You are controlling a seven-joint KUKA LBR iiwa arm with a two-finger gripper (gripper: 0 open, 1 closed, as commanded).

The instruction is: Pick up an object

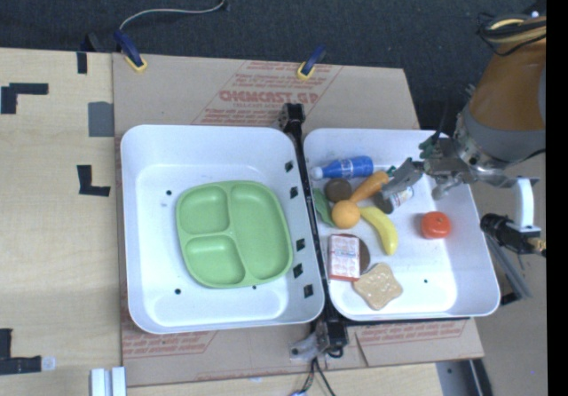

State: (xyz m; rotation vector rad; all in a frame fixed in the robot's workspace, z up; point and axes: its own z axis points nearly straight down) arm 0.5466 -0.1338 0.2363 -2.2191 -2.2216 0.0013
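The right bin (461, 292) holds several objects: a blue bottle (348, 167), a brown round fruit (338, 190), an orange carrot (370, 185), an orange (345, 215), a banana (382, 229), a red tomato (435, 225), a pink packet (343, 256) and a slice of toast (378, 285). My gripper (396, 186) hangs low over the middle of this bin. It is just right of the carrot's tip and above the banana. Nothing is visibly held in it.
The left bin (146, 208) holds a green divided plate (234, 233). A black divider (302, 199) runs between the bins. The arm (501, 119) comes in over the right bin's far right corner. A dark fixture (510, 234) sticks out at the bin's right rim.
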